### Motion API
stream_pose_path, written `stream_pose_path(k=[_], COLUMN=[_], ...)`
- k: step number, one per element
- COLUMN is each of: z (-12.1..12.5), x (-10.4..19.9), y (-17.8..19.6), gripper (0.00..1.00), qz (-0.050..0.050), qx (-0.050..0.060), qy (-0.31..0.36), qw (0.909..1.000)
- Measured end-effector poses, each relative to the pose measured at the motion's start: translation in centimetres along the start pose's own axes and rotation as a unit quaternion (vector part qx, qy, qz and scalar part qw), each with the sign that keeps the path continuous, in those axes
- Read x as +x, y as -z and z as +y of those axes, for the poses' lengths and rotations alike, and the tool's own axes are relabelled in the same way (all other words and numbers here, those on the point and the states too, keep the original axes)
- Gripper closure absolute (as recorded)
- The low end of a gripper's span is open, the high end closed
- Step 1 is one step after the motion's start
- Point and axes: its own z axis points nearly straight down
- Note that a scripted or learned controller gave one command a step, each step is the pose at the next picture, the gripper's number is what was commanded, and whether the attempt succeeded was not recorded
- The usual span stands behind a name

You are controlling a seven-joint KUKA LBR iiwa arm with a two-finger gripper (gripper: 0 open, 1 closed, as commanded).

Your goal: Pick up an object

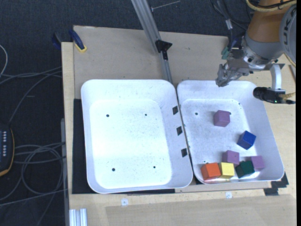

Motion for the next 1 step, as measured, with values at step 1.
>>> stream_pose_path(k=[1], z=[0.14], x=[0.03], y=[2.83], gripper=[1.00], qz=[0.000], qx=[0.001], qy=[0.000], qw=[1.0000])
